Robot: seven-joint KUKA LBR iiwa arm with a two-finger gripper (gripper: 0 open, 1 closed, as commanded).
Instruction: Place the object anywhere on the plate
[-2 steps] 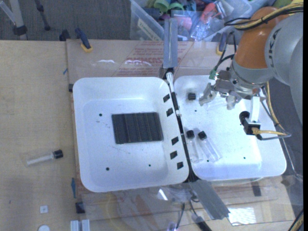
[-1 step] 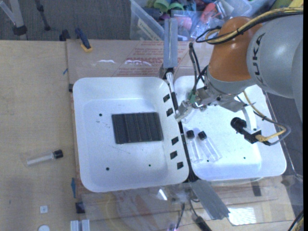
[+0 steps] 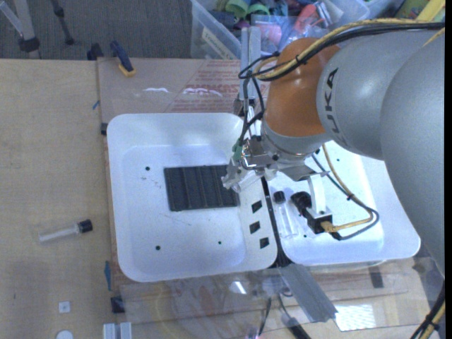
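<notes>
Dark ribbed rectangular plate [image 3: 201, 188] lies in the left white plastic bin [image 3: 134, 253], frame centre-left. Right white plastic bin [image 3: 395, 242] touches it at centre-right. Clear tub of mixed toys [image 3: 282, 9] sits behind them, upper centre; small capped tube [image 3: 65, 231] on bench, lower left.

A clear tub of colourful toys [image 3: 282, 6] sits beyond the bins [image 3: 141, 253].
</notes>
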